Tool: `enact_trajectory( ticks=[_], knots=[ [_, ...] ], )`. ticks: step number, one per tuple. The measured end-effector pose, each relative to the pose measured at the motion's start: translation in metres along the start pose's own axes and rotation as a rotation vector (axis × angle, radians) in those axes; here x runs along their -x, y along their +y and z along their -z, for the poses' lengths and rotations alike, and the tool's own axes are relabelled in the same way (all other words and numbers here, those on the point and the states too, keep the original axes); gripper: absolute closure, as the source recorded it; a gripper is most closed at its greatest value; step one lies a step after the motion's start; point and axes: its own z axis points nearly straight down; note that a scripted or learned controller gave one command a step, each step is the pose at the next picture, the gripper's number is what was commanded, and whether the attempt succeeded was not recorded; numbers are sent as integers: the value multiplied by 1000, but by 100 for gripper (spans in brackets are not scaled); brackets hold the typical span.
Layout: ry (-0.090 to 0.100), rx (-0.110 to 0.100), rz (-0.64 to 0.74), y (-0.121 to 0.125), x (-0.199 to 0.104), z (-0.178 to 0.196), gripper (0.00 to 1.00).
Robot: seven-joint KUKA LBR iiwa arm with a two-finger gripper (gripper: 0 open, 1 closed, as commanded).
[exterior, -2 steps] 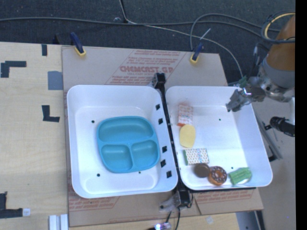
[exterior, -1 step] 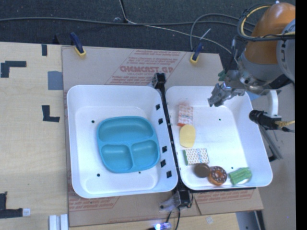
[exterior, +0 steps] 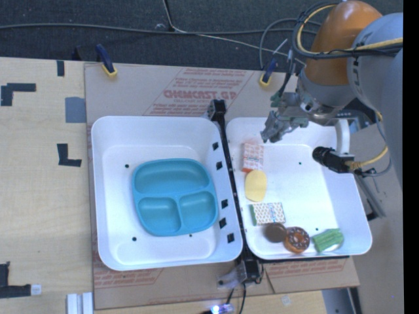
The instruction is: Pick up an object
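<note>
Gripper hovering over right bin; finger state cannot be told, nothing seen between them.

Nearest candidate, a small pink-and-white packet, is lying flat by the bin's left wall; it is judged light, soft and crinkly, best pinched across its short sides.

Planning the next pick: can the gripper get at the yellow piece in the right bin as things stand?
Probably yes. The gripper hangs over the right bin near its far edge, and the yellow piece lies uncovered on the floor. The patterned packet sits just beyond it, which could crowd the approach.
</note>
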Motion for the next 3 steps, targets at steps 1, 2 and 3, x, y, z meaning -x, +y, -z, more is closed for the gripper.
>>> enact_trajectory(
  ticks=[1, 2, 3],
  knots=[
    [2, 0, 2, 8, -56, 8, 100],
    [1, 0, 1, 13, -110, 13, 100],
    [1, -2, 1, 10, -161, 2, 100]
  ],
)
